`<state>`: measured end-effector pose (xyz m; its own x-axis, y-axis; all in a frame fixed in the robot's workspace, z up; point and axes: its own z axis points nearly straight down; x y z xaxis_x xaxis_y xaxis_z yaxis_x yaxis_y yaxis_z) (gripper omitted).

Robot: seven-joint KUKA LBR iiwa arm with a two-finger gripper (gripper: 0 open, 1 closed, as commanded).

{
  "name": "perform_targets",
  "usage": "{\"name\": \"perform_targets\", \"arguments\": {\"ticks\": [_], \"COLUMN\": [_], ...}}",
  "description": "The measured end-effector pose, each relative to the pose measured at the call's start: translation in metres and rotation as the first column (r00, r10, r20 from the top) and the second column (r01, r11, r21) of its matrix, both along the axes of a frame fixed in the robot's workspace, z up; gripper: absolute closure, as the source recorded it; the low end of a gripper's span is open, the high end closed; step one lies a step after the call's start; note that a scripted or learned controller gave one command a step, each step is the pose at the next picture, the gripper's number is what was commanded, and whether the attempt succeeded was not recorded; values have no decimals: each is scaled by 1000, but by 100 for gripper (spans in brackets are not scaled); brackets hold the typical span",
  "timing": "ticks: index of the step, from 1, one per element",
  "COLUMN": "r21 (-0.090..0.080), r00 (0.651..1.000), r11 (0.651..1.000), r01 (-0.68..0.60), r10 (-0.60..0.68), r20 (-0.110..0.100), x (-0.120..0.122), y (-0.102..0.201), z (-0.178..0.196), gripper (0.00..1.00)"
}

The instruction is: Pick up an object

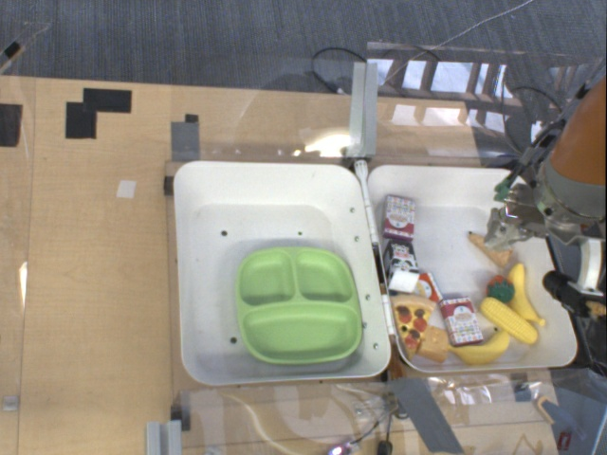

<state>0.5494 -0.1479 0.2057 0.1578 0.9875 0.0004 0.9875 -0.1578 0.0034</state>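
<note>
The right bin [446, 190] holds several toy foods. A red and white carton [399, 216] lies near its left wall, with a dark carton [401, 252] just below it. A pizza slice [410, 318], a second red carton [462, 320], an ear of corn [507, 320] and a banana [482, 351] lie along the front. A tan wedge [487, 251] lies at mid right, beside a red strawberry [501, 288]. My gripper [504, 227] hangs at the bin's right side, right above the tan wedge. Nothing is visibly held.
The left bin [213, 207] contains a green divided plate [299, 303]. A metal post [358, 112] rises at the back between the two bins. A yellow banana-like piece [524, 292] rests against the right bin's right wall, under the arm [579, 159].
</note>
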Motion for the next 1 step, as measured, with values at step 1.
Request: {"name": "perform_targets", "arguments": {"ticks": [1], "r21": [3], "r00": [926], "r11": [926], "r01": [378], "r10": [-378], "r20": [2], "x": [9], "y": [43], "z": [-115], "gripper": [100]}}
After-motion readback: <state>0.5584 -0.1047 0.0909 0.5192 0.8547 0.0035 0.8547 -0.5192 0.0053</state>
